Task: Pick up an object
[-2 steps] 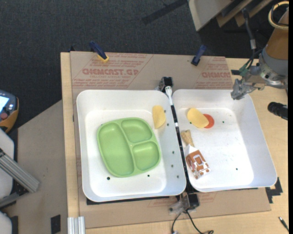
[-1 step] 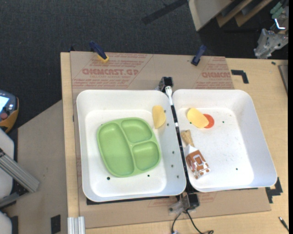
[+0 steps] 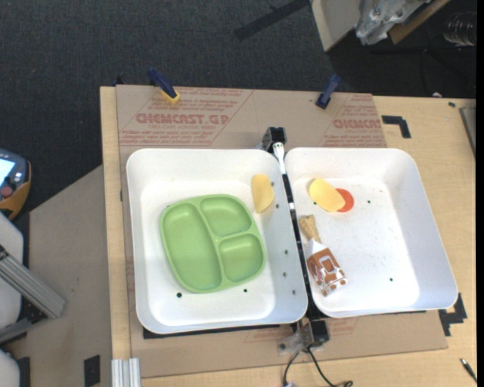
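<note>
The arm's hand (image 3: 376, 19) sits at the very top of the frame, right of centre, a grey blur cut by the edge; whether it is open or closed cannot be told. It is well apart from both bins, so no pick has begun.

The left bin (image 3: 144, 227) holds a green divided plate (image 3: 212, 243), lying flat in the middle, and a pale yellow piece (image 3: 262, 193) near the bin's upper right corner, close to the wall between the bins. The right bin (image 3: 423, 227) holds its things in a line down its left side: a yellow piece (image 3: 325, 194) lying over an orange disc (image 3: 344, 200), a small tan scrap (image 3: 308, 226) below them, and a brown-and-white packet (image 3: 326, 273) nearer the lower edge.

The risks, as I judge them, come from where these things lie. Almost every small thing sits close to the shared wall, so a hand coming down there could strike the rim or get only one finger beside the target. The yellow piece and disc overlap, so a grasp might catch both or push one off the other. The plate is broad and low, likely too wide to span except at its rim. The packet looks thin and may slide instead of lifting.
</note>
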